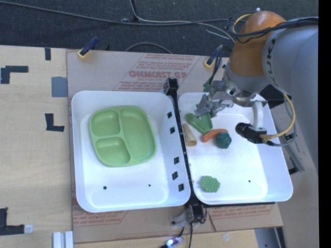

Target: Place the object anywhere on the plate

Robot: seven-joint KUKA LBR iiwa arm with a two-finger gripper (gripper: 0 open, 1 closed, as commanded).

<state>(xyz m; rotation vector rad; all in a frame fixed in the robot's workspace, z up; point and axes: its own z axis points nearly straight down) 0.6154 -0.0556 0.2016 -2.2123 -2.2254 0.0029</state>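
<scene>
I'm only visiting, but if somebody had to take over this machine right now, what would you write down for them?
Gripper: low in the right bin, over a green toy; whether it grips it can't be seen.
Things: an orange carrot, a dark teal piece, a tan piece and a bumpy green ball lie in that same bin.
Plate: green, divided, in the left bin, with nothing on it.
Left: lift one object across onto the plate.
</scene>
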